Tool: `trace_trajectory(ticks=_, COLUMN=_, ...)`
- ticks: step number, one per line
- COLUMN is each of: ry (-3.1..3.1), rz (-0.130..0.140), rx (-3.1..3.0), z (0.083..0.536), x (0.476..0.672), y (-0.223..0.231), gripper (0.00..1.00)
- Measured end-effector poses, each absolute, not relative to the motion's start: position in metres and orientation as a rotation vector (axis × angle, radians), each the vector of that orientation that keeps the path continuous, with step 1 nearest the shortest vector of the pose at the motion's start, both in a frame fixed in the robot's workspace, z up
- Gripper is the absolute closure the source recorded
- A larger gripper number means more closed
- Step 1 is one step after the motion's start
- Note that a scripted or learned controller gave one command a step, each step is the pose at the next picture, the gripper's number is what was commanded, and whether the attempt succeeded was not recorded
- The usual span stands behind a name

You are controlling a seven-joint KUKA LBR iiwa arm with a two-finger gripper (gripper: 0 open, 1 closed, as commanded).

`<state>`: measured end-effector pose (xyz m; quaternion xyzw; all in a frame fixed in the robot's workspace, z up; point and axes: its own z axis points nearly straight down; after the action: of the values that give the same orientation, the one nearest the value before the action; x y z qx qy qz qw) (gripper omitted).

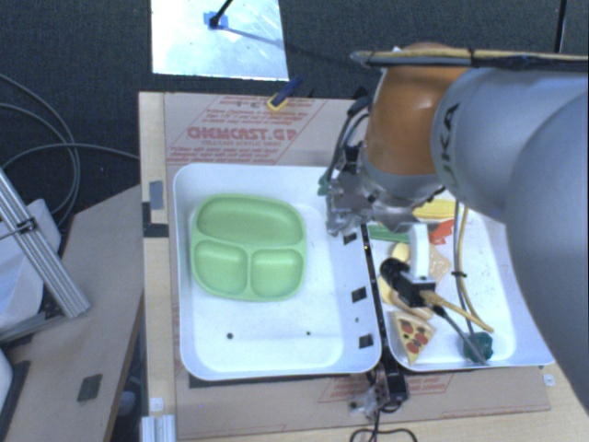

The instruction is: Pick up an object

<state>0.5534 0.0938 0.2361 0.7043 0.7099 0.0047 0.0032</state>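
Over the divide between the two white bins, the gripper [348,208] hangs beneath the grey arm [515,136]; whether it is released or clenched cannot be told. Left bin [276,343]: a green divided plate [248,247] lies toward the far wall, with bare floor along the near edge. Right bin [504,319]: largely covered by the arm; a pizza slice [412,334] and a green-handled tool [479,345] lie by the near rim.

Left bin [276,339], right bin [497,288] side by side, touching, on cardboard [239,132]. Foil sheet [216,26] at 11 o'clock, beyond cardboard. Black cables [37,136] at 9 o'clock on dark floor. Aluminium rail [41,256] at 8 o'clock, slanted.
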Motion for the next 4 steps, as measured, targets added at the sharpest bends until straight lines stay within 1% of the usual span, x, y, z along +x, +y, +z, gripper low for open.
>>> trace_trajectory(ticks=1, ry=2.229, rz=0.001, rx=2.215, z=0.218, x=0.549, y=0.123, gripper=1.0)
trace_trajectory(ticks=2, ry=2.227, rz=0.015, rx=2.211, z=0.317, x=0.518, y=0.133, gripper=1.0)
trace_trajectory(ticks=3, ry=2.228, rz=0.003, rx=2.215, z=0.303, x=0.525, y=0.155, gripper=1.0)
trace_trajectory(ticks=4, ry=2.235, rz=-0.009, rx=2.216, z=0.231, x=0.484, y=0.187, gripper=1.0)
